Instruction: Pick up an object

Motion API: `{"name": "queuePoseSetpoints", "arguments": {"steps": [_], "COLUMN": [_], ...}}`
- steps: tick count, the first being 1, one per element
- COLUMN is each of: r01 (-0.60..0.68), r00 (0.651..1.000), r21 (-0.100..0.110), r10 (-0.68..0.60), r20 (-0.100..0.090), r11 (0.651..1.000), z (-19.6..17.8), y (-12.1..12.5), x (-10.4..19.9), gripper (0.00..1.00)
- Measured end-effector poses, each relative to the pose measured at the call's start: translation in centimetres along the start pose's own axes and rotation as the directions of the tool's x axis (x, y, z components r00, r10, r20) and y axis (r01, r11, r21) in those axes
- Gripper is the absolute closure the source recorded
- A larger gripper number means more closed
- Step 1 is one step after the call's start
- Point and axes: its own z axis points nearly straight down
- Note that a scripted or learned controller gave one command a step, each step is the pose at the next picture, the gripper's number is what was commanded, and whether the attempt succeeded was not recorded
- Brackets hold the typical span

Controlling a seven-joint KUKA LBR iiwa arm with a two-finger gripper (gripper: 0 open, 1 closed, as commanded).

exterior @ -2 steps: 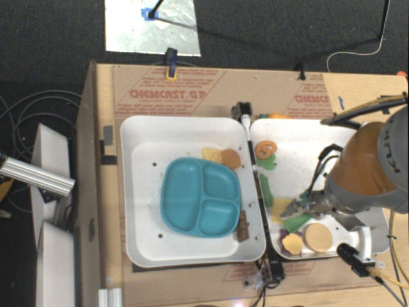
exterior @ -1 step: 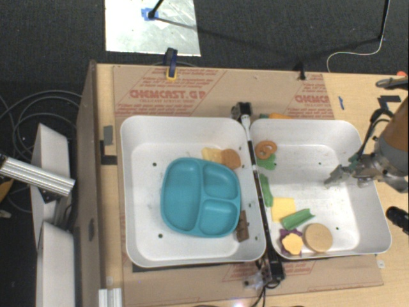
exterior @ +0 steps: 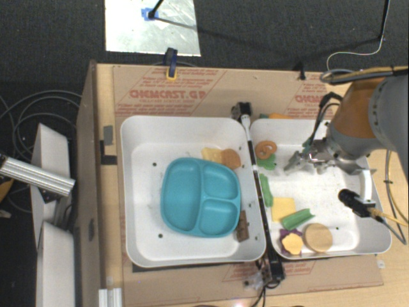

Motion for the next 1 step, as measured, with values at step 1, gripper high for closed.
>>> {"name": "queuePoseSetpoints", "arguments": {"steps": [1], "r01": [-0.005], "r00": [1.000], "r21": [0.008], "r10": [0.005], "r20": [-0.001], "r11": [1.000], "z": [0.41], "y": [-5.91], "x": [5.23], "gripper": [0.00]}}
